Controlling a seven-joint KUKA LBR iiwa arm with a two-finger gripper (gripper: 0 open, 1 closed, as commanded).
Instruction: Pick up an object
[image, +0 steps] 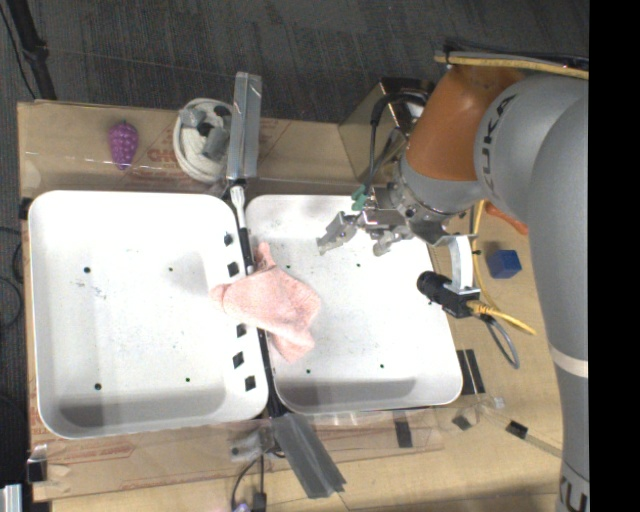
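Grey and orange, one arm (520, 140) reaches in over the right bin's (400, 370) far right corner, and its one gripper (350, 232) hangs above that bin's far edge with fingers spread, pinching nothing and touching nothing. One pink cloth (272, 305) lies crumpled across the divider between the two bins, mostly on the right bin's left edge, with a corner over the left bin (120, 330); one purple object (123, 143) and one white coil (203, 138) sit on the bench beyond the left bin's far edge

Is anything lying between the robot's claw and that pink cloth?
No. In the camera view, just bare white bin floor separates the gripper from the pink cloth.
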